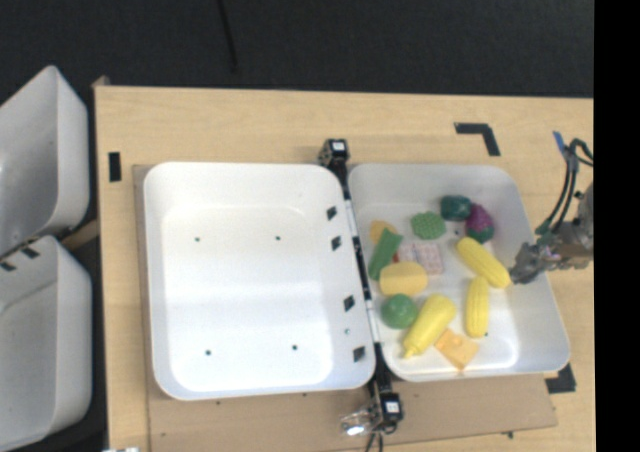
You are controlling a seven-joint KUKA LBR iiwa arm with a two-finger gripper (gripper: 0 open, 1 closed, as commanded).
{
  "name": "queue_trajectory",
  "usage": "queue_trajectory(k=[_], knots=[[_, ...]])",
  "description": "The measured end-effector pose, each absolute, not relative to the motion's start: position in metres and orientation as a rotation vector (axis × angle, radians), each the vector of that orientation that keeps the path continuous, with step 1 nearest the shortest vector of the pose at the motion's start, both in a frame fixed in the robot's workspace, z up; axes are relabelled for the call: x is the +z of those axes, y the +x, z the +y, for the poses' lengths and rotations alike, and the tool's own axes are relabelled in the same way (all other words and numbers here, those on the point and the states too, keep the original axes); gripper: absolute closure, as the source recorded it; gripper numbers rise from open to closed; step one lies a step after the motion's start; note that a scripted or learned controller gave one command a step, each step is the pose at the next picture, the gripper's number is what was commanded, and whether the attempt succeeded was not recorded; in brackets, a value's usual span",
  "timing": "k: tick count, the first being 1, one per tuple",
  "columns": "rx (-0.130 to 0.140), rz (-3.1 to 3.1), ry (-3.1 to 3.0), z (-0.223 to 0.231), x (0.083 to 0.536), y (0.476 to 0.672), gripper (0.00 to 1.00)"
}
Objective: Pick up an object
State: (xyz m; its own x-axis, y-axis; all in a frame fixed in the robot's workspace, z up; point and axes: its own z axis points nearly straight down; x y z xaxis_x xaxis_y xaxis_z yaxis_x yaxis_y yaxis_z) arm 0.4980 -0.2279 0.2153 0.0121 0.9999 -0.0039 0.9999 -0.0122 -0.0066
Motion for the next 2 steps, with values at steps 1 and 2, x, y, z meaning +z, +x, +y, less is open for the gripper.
queue_trajectory(k=[1,2], knots=[[0.014,-2.207,-2.234,-0.23,0.223,0.498,1.0],[-0.005,-2.235,-2.217,-0.188,0.263,0.586,1.0]])
